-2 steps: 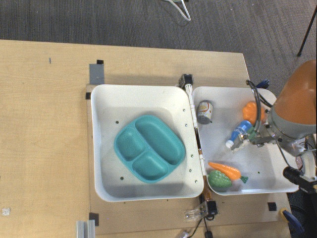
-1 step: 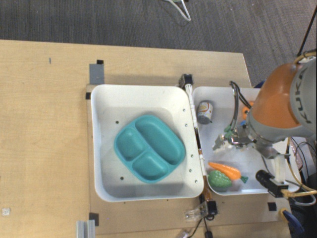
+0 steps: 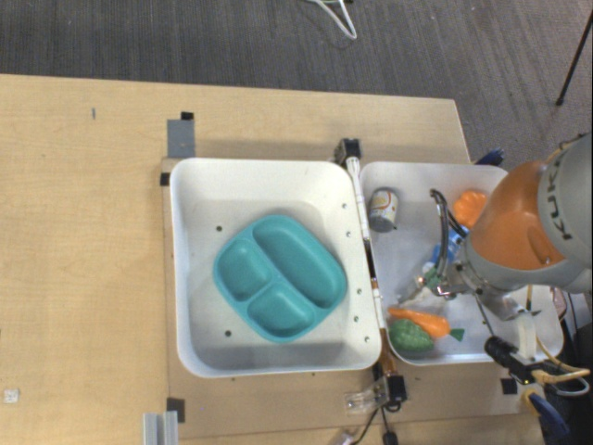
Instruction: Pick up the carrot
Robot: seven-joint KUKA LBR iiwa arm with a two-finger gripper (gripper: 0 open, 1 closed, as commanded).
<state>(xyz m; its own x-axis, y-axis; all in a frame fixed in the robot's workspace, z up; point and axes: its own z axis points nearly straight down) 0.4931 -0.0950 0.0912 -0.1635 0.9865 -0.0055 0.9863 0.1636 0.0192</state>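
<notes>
Gripper (image 3: 428, 284) seemingly just above the carrot (image 3: 419, 321), lying left-right

Fixed above the bench (image 3: 83, 248), looking down at a slant. Far enough to take in both bins, left bin (image 3: 195, 276) and right bin (image 3: 408, 179), with grey carpet (image 3: 185, 26) along the top. Arm (image 3: 523, 225) entering from the right side, near the lower corner.

- Carrot (image 3: 419, 321) lies by the right bin's (image 3: 408, 182) near wall, touching a green thing (image 3: 410, 337).
- Gripper (image 3: 434, 281) crowds it from above-right.
- Can (image 3: 383, 209) stands well apart; floor between is open.
</notes>
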